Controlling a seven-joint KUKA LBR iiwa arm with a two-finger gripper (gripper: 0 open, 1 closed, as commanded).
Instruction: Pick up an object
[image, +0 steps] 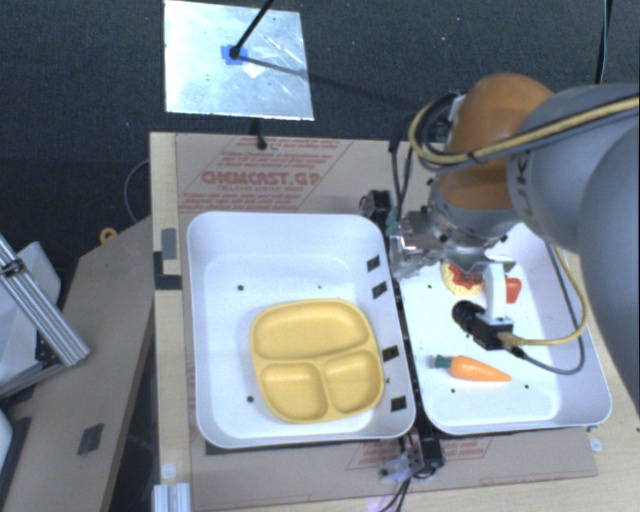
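My gripper hangs low over the far part of the right bin, under the grey arm with the orange band. Right below it lie a red and yellow thing and a small red piece, both partly hidden by the wrist. I cannot see whether either of them is held. An orange carrot lies flat in the same bin, nearer the front and apart from the gripper.
The left bin holds a yellow divided plate near its front. A raised wall with black clips separates the two bins. A shiny metal sheet lies behind the bench.
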